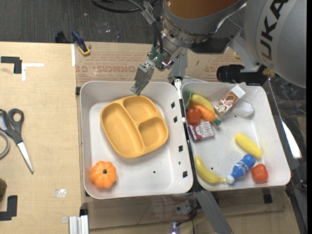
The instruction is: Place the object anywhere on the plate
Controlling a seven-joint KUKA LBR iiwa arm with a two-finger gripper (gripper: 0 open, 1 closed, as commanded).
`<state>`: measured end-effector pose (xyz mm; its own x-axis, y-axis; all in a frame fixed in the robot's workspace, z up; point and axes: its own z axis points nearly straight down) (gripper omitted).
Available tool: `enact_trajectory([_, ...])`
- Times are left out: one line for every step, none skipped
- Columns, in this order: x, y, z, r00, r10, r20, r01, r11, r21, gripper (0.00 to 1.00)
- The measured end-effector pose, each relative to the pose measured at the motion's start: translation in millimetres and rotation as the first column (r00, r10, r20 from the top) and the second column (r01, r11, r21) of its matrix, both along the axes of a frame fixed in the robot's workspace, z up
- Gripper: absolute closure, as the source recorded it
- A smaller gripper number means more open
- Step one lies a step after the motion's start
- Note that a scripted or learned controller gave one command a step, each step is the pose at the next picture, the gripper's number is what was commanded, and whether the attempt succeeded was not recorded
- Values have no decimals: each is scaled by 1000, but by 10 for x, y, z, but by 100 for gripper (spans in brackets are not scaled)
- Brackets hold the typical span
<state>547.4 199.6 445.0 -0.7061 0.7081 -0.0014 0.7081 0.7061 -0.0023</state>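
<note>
Gripper (140, 85) hangs over the plate's (134, 126) far rim, can't tell if anything's in it tbh. Pumpkin (103, 174) sits near the plate, left bin (prob the target). Risk: the descent clips the rim and tips the plate.

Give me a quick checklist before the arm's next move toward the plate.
1. Plate in left bin, compartments bare: ok.
2. Gripper above plate's far rim: ok.
3. Object between the fingers: cannot tell.
4. Pumpkin lies apart from plate, near bin's front corner: ok.
5. Right bin items, such as corn and bottle, stay clear of the path: ok.
</note>
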Motion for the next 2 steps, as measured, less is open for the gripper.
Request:
enact_trajectory([-654,167,253,997,-82,0,82,997,0,0])
enact_trajectory([-690,-132,-601,957,-289,0,289,957,-1,0])
